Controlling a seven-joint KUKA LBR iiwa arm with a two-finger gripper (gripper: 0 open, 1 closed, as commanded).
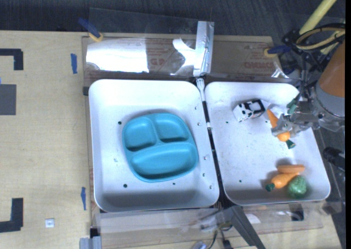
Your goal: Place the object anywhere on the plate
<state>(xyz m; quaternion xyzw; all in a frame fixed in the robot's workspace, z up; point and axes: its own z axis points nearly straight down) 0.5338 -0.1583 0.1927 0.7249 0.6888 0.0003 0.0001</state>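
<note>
A blue divided plate (159,146) lies in the left white bin (104,133). My gripper (285,124) is low over the upper right of the right bin (241,154), directly over an orange toy carrot (272,117). The carrot's orange ends and green tip stick out on either side of the gripper, and its middle is hidden. A black-and-white toy (249,109) lies just left of the gripper, apart from it.
Two more orange carrot pieces (286,175) and a green broccoli-like toy (298,187) lie in the right bin's near right corner. The ridge between the two bins (207,133) stands between gripper and plate. Cables and a yellow pole (321,9) are at the back right.
</note>
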